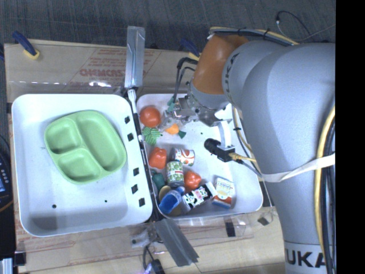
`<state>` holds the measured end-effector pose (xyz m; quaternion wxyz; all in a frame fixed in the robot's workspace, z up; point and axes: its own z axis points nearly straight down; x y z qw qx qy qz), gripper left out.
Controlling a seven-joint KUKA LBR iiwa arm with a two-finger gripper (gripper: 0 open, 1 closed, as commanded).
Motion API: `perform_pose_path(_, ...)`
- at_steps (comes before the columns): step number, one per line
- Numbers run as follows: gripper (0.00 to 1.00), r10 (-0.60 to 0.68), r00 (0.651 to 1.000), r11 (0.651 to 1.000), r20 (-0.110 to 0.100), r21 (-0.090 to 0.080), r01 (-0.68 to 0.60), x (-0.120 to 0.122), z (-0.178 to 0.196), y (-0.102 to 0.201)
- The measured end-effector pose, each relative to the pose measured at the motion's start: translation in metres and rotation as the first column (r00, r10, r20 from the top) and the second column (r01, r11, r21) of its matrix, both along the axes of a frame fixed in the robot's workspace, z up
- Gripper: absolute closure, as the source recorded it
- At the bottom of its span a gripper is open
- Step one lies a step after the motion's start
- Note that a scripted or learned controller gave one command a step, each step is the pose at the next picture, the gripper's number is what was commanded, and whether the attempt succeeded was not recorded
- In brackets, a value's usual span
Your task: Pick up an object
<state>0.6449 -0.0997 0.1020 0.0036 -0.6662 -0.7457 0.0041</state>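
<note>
Left bin (34, 210): smooth white plastic, shallow, rounded corners, with a matte pale-green divided plate (85, 146) lying flat in it, three scooped compartments. Cardboard sheet (85, 67) with red print tucked behind, blue clamp (25, 43) at its corner. Metal divider bar (135, 53) between the bins.

Right bin (251, 181): same white plastic, crowded along the left wall and front. Glossy round tomato (150, 116) at the back, green ribbed leafy piece (151, 135) just below, small orange wedge (173, 129) beside that. Further forward, red pepper-like piece (158, 157), printed cans (177, 170), another red round fruit (192, 180), blue cup (169, 202), cow-print carton (198, 195), small boxy carton (223, 190).

Gripper (183, 111) low over the back of the right bin, just above the orange wedge, close to the tomato. Fingers hidden in metal clutter, so can't tell how far open, nor whether anything is held. Bulky grey arm, orange band. Wooden bench (85, 256) below, dark carpet (85, 7) behind.
</note>
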Motion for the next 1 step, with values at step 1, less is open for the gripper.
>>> perform_pose_path(1, 1.0, -0.149, 0.989, 0.989, 0.011, 0.002, 0.149, 0.0125, 0.1035, 0.0626)
